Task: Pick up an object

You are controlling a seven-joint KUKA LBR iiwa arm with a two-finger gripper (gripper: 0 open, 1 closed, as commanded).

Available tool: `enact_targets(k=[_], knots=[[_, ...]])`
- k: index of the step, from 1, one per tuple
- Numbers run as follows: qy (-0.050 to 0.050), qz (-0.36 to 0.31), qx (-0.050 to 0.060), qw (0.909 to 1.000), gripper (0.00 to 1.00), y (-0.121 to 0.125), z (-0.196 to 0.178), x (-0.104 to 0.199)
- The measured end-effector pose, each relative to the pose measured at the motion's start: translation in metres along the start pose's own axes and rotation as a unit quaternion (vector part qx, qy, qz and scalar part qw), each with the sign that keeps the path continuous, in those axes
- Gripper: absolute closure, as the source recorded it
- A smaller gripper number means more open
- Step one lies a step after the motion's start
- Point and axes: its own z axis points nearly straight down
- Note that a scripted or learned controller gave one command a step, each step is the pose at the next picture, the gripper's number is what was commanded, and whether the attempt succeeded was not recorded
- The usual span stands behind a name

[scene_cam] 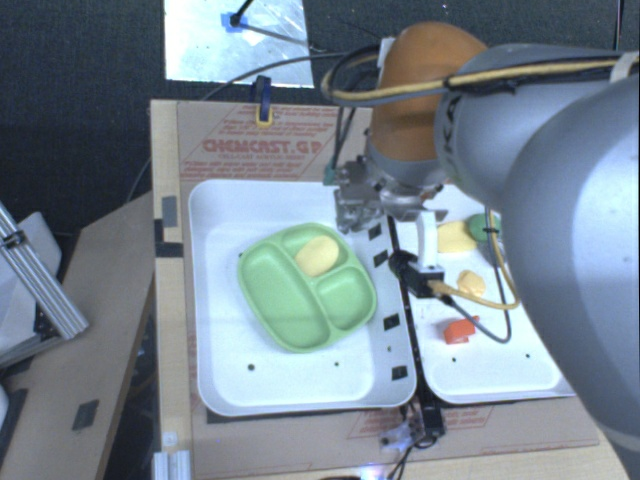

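arm (560, 158): broad smooth grey casing, rounded | band (425, 63): orange, domed, above the wrist | wrist (400, 173): grey ring under the orange band | end effector (358, 208): small grey metal block, boxy | cables (440, 83): yellow and black lines along the casing, a black loop near the wrist

The arm (540, 168) covers much of the right bin (500, 373); a green object (482, 230) right of the jaws is half hidden.
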Motion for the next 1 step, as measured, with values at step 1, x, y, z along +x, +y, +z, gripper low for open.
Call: enact_targets(k=[1], knots=[[-0.001, 0.002, 0.001, 1.0, 0.0, -0.0004, -0.0003, -0.0035]])
